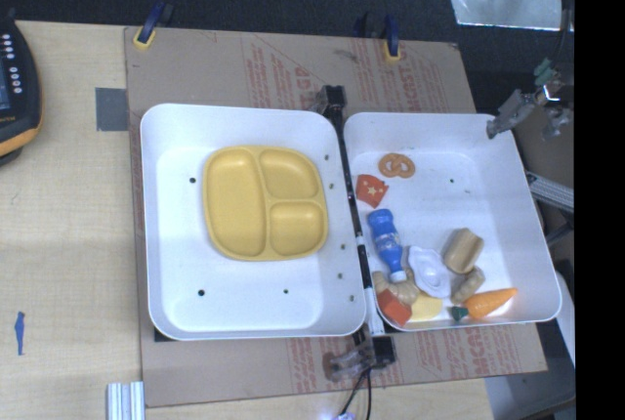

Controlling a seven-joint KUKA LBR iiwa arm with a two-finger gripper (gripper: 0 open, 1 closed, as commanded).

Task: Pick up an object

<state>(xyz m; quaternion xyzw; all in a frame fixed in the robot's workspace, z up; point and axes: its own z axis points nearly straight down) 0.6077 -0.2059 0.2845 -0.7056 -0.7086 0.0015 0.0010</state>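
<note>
The right bin (488,213) holds several small items. A brown pretzel (396,165) and a red wedge (370,189) lie near its far left. A blue bottle (385,240) lies along the left wall. In the near corner sit a white cup-like piece (428,269), a tan cylinder (462,250), an orange carrot (489,303), a red and yellow piece (402,307) and a brown lump (468,282). My gripper (502,120) hangs at the bin's far right corner, apart from all of the items.
The left bin (176,213) holds a yellow divided plate (265,201). Both bins rest on a cardboard sheet (293,76) held by clips. A black and orange pendant (12,86) lies at the bench's left edge.
</note>
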